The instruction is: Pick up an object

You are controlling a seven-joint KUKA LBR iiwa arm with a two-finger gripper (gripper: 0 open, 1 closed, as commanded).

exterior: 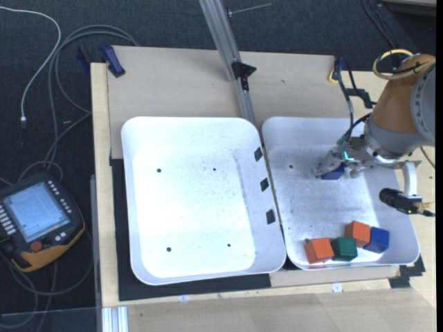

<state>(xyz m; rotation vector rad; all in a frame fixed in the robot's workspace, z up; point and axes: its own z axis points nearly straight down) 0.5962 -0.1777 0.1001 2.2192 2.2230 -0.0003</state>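
My gripper [331,168] hangs over the upper middle of the right bin [304,206], reaching in from the right. A small blue object [334,175] sits right at its tip, partly hidden by it. I cannot tell whether the gripper has hold of it. Along the bin's near right corner lie an orange block [319,250], a green block [344,248], a second orange block [358,232] and a blue block [378,238], packed close together.
The left bin [138,185] lies beside the right one, with black clips [264,183] along the shared rim. A metal post [221,26] slants up from behind the bins. A teach pendant [34,216] lies on the floor at left.
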